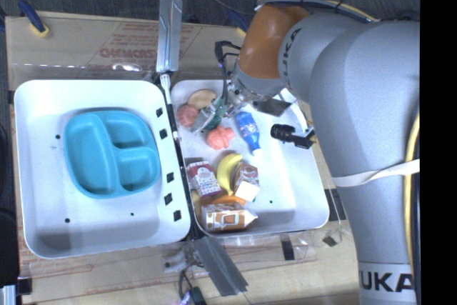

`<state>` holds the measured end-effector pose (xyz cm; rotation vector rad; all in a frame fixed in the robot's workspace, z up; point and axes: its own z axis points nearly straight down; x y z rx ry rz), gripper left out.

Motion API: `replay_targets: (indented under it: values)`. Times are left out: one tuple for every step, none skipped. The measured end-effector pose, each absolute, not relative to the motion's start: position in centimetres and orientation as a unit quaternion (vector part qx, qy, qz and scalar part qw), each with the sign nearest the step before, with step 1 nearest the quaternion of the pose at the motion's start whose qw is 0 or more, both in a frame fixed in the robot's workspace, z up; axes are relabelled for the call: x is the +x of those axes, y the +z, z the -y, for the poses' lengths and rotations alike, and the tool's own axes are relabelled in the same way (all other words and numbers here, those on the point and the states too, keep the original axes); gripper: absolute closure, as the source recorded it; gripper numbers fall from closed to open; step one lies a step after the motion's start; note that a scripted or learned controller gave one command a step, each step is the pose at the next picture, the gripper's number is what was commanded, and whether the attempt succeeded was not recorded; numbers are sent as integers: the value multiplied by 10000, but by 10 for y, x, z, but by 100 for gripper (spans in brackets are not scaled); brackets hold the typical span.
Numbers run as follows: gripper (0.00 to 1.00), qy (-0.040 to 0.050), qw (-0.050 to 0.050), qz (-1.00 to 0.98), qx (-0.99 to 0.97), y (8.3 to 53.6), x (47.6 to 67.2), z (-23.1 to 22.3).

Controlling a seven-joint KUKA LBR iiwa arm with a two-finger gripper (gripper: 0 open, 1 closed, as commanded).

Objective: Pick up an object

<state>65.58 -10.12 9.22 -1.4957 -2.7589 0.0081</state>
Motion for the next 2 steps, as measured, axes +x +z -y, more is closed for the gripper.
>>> replay_targets:
  values:
    - [100,28,11,8798,-4753,103,656,102]
    - [100,-6,-15,7906,-6123,194,616,88]
